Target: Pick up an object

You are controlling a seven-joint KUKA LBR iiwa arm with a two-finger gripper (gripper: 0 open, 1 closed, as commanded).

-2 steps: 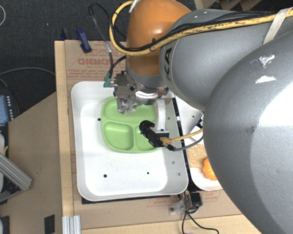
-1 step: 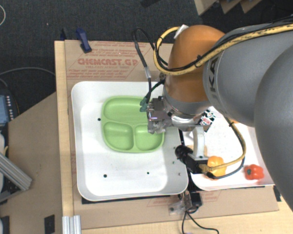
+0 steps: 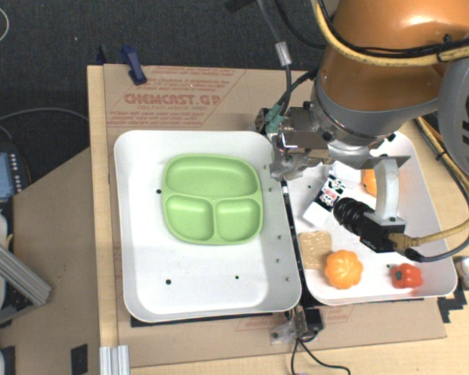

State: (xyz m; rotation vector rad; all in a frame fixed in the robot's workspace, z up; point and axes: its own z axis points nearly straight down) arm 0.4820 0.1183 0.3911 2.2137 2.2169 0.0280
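Note:
My gripper (image 3: 287,159) hangs low over the far left corner of the right bin (image 3: 430,209), close to the wall shared with the left bin (image 3: 133,209). The big grey and orange arm covers most of the right bin's far half. Several things lie in the right bin: a tan bread slice (image 3: 313,247), an orange pumpkin (image 3: 343,269), a small red pepper (image 3: 406,275), a black-and-white packet (image 3: 329,194) and an orange piece (image 3: 369,182) partly hidden by the wrist. The packet lies nearest, just right of the gripper. Nothing shows between the gripper and these things.
A green three-compartment plate (image 3: 213,198) lies in the left bin, toward its far side. Both bins rest on a brown cardboard sheet (image 3: 172,92). A blue clip (image 3: 133,65) sits at the sheet's far left edge.

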